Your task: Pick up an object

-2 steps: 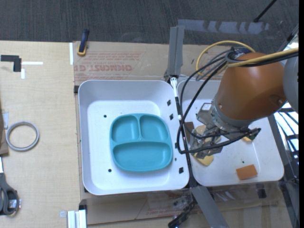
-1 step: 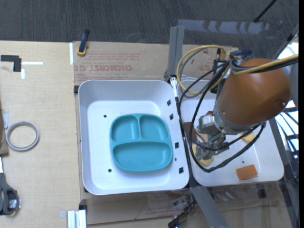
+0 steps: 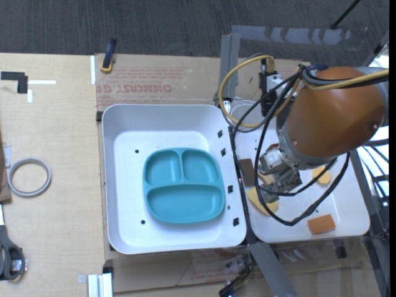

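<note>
The arm's orange band and grey wrist hang low over the right bin (image 3: 352,224), covering most of it. My gripper (image 3: 278,175) points down near that bin's left side, amid black cables. Right under it lies a yellow flat piece (image 3: 260,202), and a brown block (image 3: 245,171) sits just to its left by the bin wall. An orange block (image 3: 321,224) rests near the bin's front, and a small yellow piece (image 3: 321,177) peeks out beside the arm. I see nothing held between the fingers.
The left bin (image 3: 117,184) holds a teal divided plate (image 3: 184,185) in its middle. On the wooden bench to the left lie a roll of tape (image 3: 28,177) and scissors (image 3: 9,258). A yellow hose and black cables loop above the right bin.
</note>
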Motion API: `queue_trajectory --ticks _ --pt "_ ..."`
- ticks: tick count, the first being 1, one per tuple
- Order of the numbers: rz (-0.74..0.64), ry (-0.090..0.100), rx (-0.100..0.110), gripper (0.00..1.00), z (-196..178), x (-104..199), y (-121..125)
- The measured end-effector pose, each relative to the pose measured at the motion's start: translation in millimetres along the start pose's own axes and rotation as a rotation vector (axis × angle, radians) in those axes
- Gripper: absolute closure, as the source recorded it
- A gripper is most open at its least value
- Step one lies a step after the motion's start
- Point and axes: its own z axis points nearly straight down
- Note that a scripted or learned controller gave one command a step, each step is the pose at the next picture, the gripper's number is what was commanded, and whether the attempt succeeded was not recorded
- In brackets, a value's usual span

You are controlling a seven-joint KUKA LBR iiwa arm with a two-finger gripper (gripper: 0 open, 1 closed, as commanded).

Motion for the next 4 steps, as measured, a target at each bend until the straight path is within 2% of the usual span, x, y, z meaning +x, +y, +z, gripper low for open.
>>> queue_trajectory --ticks 1,2,3,4 --pt "-0.541 -0.003 -0.002 1.00 -24 2 7" --pt "-1.031 -0.005 -0.003 1.00 -46 26 -4" --pt "-0.717 -0.004 -0.005 1.00 -8 45 8" --pt "-1.163 -0.003 -0.001 1.00 -69 71 2"
